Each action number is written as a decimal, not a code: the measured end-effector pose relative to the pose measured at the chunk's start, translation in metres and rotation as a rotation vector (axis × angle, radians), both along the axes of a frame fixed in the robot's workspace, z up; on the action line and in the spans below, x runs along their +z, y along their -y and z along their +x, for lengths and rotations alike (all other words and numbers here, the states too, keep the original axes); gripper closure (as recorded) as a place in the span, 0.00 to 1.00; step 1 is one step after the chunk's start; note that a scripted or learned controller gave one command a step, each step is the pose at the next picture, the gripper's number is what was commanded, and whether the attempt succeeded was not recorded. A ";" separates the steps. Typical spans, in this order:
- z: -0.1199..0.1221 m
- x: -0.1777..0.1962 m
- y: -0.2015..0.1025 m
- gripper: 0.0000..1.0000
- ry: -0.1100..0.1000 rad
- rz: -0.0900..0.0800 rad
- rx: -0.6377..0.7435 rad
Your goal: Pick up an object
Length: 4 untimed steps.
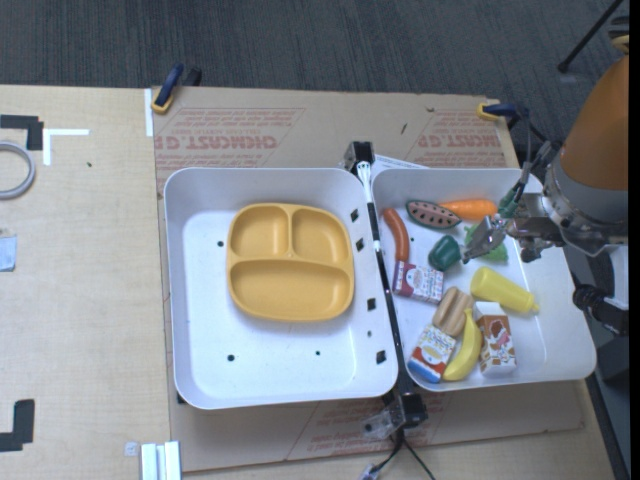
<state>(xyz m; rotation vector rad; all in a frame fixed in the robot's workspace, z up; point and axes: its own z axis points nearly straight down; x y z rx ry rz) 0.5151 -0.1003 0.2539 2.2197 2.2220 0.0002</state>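
The gripper (487,238) hangs over the right bin (560,363), just right of a green toy (444,253); whether its fingers are spread, I cannot tell.

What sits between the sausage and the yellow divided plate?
In the camera view, only bare white bin floor and the two adjoining bin walls lie between the sausage and the yellow divided plate; no object sits there.
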 end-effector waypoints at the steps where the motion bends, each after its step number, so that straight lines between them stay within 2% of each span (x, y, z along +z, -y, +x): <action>1: -0.035 -0.159 0.006 0.00 0.005 -0.002 0.206; 2: -0.034 -0.150 0.004 1.00 0.007 0.002 0.204; 3: -0.024 0.000 -0.019 1.00 0.002 -0.001 0.049; 4: 0.002 0.054 -0.067 1.00 0.003 -0.002 0.564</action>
